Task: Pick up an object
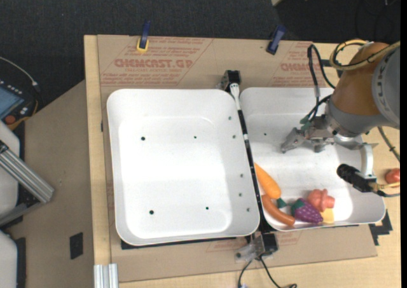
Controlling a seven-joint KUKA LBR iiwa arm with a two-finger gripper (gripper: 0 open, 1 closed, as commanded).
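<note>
We are looking at toy food heaped at the right bin's (299, 105) five o'clock corner: a carrot (268, 182), grapes (307, 212), a pink piece (321, 199). They are probably light, hard, slick plastic; we would be pinching the carrot across its middle, since the grapes' bumps could be slipping. The tool (294, 142) is hanging well apart at their twelve o'clock, its prongs seeming spread, pinching nothing. The counter's (191, 58) cardboard is reading "CHEMCAST GP".
</note>
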